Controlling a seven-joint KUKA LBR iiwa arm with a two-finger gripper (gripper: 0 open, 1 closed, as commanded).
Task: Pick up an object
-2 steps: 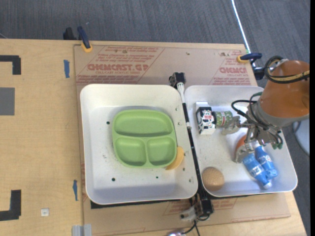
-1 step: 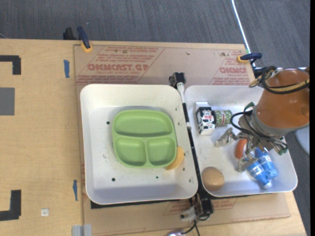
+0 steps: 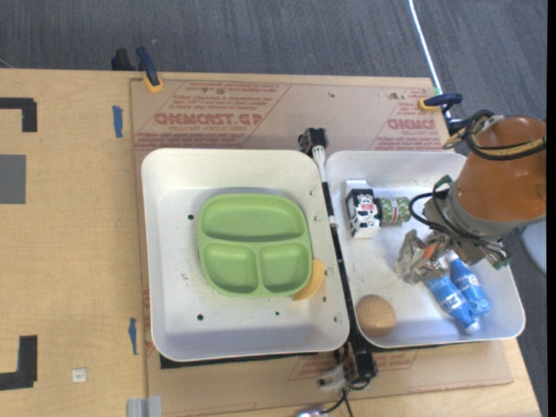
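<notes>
Nearest the camera: a tan ball (image 3: 376, 313) at the near edge of the right bin (image 3: 512, 327), resting alone. Farther right, a blue tube (image 3: 459, 294) lies slantwise on the bin floor. Gripper (image 3: 423, 259) sits low in the right bin, just left of the tube's upper end; its metal parts blur together, so how far the jaws are parted, and whether anything is between them, cannot be told. Arm's orange band (image 3: 506, 172) looms over the bin's right side. At the bin's far-left corner, a small white-and-black box (image 3: 361, 208) lies touching a green-labelled bottle (image 3: 395, 208) on its side. Left bin (image 3: 165, 233) holds a green divided tray (image 3: 255, 242); a yellow piece (image 3: 311, 281) pokes out at the tray's near-right corner. Both bins rest on a brown cardboard sheet (image 3: 217, 111).
</notes>
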